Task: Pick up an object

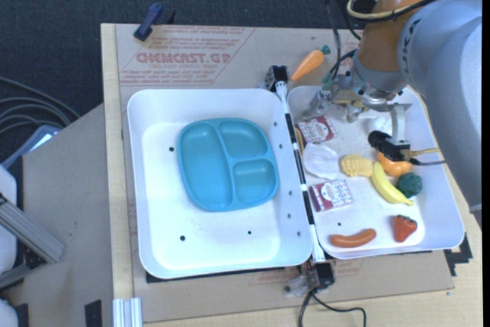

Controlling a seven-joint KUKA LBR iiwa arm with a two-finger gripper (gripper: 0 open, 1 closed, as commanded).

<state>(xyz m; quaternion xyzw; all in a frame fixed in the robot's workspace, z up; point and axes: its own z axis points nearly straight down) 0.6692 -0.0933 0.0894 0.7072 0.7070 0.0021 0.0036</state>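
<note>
Two white bins [153, 165] [440, 222]. One blue divided plate [228, 163]. Two red packets [316, 131] [331, 195]. One banana [389, 184], one sausage [352, 238], one strawberry [405, 227], one corn cob [355, 165].

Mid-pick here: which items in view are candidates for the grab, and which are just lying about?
Job items, right bin:
banana
corn
sausage
strawberry
two snack packets
gripper

Lying about:
blue divided plate, left bin
toy carrot on the bench
blue clip
</note>
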